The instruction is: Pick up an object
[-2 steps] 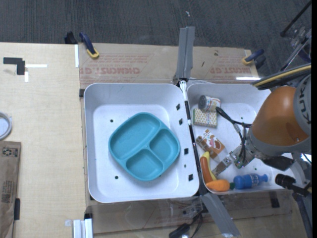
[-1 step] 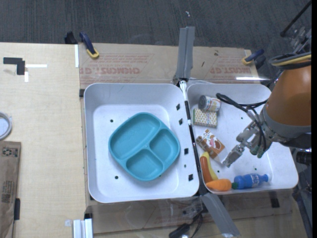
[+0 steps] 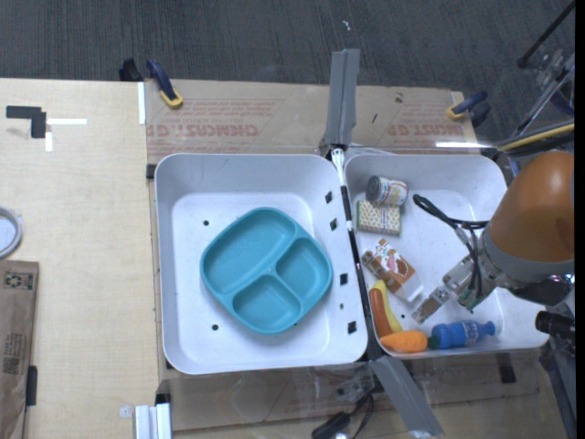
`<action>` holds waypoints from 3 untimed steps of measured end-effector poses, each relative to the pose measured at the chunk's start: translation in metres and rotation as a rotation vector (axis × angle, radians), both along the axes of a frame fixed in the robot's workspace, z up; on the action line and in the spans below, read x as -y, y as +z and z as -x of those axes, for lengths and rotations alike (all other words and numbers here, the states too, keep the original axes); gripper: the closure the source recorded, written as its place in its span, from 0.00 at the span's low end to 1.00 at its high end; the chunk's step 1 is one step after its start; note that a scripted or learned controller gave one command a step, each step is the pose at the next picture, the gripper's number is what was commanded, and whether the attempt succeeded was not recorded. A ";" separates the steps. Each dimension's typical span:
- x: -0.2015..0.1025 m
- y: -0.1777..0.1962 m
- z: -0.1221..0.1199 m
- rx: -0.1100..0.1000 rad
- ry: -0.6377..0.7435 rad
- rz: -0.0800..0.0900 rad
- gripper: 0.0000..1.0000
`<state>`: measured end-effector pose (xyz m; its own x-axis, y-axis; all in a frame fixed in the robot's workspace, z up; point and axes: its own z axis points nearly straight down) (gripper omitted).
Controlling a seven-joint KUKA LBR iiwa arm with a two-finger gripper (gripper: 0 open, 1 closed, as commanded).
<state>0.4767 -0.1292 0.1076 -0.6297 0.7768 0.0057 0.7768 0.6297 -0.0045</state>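
Jaws' state can't really be told; gripper (image 3: 430, 307) is seen low in the right bin (image 3: 439, 167), just above the blue bottle (image 3: 463, 334).

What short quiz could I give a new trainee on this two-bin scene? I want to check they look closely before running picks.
1. True or false: the blue divided plate lies in the left bin.
2. Which item lies nearest the gripper? A) small can B) blue bottle C) waffle-patterned block
3. Fill in: the carrot lies against the right bin's ____ wall.

Key: 1 true; 2 B; 3 front (nearest the camera).
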 end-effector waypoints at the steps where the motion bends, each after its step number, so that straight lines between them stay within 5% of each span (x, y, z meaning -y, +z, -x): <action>1: 0.039 -0.020 -0.053 0.002 -0.083 0.001 0.00; 2: -0.008 -0.020 -0.009 0.000 -0.063 0.000 0.00; 3: 0.016 -0.004 -0.028 0.002 -0.232 0.002 0.00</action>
<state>0.5046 -0.1448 0.1039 -0.4342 0.9008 0.0026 0.9008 0.4342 -0.0041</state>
